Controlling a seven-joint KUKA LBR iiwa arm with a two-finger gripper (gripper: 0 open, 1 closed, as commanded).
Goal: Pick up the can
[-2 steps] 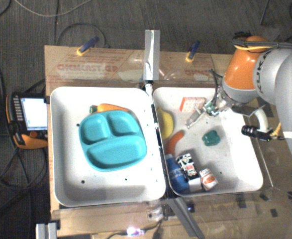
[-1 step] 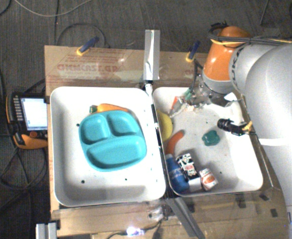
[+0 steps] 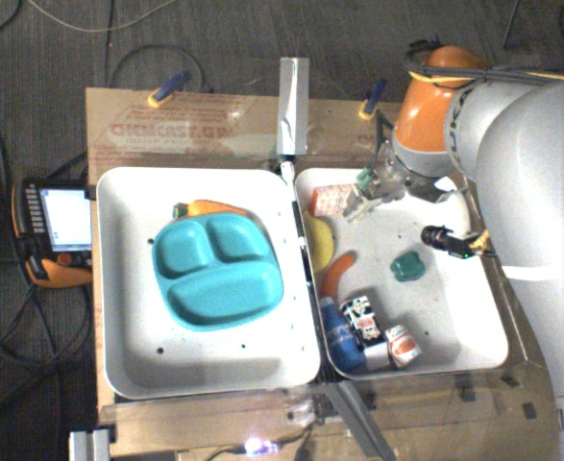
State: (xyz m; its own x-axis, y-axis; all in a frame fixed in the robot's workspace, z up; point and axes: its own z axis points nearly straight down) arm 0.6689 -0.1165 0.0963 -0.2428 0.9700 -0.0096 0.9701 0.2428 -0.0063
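Can [image 3: 402,346], small, lies on its side in the right bin's [image 3: 474,301] near corner, beside a blue bottle [image 3: 339,336]; judged light, rigid, slippery; best gripped across its body; the gripper's [image 3: 366,198] state cannot be told.

- A dark grey carpet [image 3: 262,17] covers the floor, lit evenly.
- Cables [image 3: 65,8] loop across it at 11 o'clock, more at 1 o'clock.
- A brown bench [image 3: 195,128] fills the middle.
- Two clamps [image 3: 169,87] grip its far edge, at 11 and 1 o'clock.
- A metal post [image 3: 293,104] stands at 12 o'clock.
- A pendant [image 3: 56,230] with a lit screen lies at 9 o'clock.
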